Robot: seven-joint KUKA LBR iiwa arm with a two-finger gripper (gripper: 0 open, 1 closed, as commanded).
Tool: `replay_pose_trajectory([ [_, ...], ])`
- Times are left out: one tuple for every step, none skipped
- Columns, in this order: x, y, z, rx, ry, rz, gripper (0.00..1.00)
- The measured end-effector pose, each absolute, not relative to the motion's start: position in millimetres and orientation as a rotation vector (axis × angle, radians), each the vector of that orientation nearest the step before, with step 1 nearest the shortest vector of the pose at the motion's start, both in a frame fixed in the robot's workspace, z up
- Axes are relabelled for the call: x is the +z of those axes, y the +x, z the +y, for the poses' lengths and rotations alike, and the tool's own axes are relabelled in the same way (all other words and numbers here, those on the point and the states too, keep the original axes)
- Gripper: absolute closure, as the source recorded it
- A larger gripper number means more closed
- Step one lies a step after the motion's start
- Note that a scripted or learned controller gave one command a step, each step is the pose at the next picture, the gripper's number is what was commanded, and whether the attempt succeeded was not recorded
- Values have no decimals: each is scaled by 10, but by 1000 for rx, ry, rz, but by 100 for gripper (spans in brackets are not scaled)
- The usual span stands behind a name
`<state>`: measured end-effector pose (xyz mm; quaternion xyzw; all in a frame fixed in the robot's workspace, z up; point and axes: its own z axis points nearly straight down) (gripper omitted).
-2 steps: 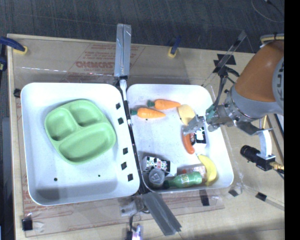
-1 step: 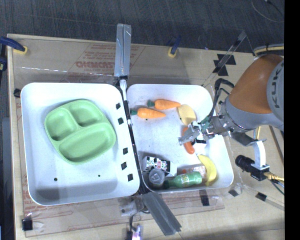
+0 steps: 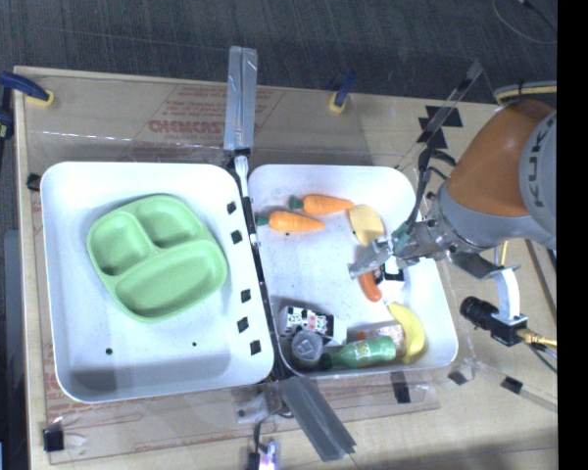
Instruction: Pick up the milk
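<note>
Right bin (image 3: 274, 179): two carrots (image 3: 296, 222) lying at 11 to 12 o'clock, one just above the other; pale yellow item (image 3: 367, 223) at 1 o'clock. Milk (image 3: 307, 318), a small carton with black-and-white print, lying at 7 o'clock near the bin's left wall, just above a grey round can (image 3: 307, 348). Green bottle (image 3: 360, 352) on its side along the 6 o'clock wall, touching the can; banana (image 3: 410, 330) at 5 o'clock. Gripper (image 3: 371, 263) at 3 o'clock in this bin, over a small red item (image 3: 372, 288) — how wide the pincer stands cannot be told, nothing seen in its hold. Milk apart from gripper, toward its 7 o'clock. Left bin (image 3: 69, 179): green divided plate (image 3: 157, 256), near centre, slightly toward 12 o'clock.
</note>
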<state>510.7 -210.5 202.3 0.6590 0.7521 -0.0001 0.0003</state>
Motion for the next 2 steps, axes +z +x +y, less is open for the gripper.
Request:
replay_pose_trajectory([
  [2284,5187,-2108,0,2079,2358,0],
  [1792,5243,-1715,-1,1941,2474,0],
])
